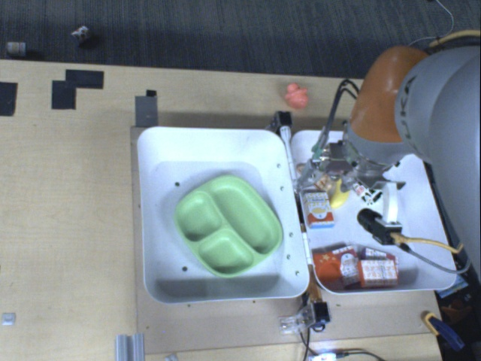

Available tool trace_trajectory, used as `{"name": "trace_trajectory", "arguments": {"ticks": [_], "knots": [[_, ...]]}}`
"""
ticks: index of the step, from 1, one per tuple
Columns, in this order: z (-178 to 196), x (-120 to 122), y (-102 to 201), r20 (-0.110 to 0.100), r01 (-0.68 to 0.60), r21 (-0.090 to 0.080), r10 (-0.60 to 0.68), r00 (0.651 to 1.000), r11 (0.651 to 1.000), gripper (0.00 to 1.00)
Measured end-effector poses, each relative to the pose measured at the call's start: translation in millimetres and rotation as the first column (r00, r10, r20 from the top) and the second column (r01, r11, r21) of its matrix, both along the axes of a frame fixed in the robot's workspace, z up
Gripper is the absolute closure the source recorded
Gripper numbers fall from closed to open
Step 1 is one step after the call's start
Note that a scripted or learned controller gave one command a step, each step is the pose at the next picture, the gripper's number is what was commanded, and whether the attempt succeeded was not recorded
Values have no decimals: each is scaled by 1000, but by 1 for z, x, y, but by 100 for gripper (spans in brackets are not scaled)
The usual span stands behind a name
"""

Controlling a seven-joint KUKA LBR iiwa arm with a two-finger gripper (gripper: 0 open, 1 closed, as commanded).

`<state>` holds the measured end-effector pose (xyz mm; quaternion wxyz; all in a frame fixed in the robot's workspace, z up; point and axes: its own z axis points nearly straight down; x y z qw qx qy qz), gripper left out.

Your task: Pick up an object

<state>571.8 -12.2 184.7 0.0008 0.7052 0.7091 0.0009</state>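
Pale wooden bench (68,224). My claw (335,179) hangs low in the right-hand shallow white bin (418,201), near a small red-and-white carton (319,207). I cannot tell whether it is spread or pinching. I judge nothing lifted yet.

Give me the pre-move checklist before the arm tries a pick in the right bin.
1. Gripper over the right bin: ok.
2. Pickable things in that bin: ok; a small carton, a yellow item and a red packet lie there.
3. Carton free on all sides: not ok; it sits by the bin's left wall with the yellow item close beside it.
4. Red packet uncovered by the arm: ok.
5. Something already gripped: cannot tell; the wrist hides it.
6. Green plate in the left bin, away from the arm: ok.
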Motion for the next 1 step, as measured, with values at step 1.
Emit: {"name": "trace_trajectory", "arguments": {"ticks": [1], "knots": [[-77, -18, -71, -1, 2, -1, -2, 1000, 1000, 0]]}}
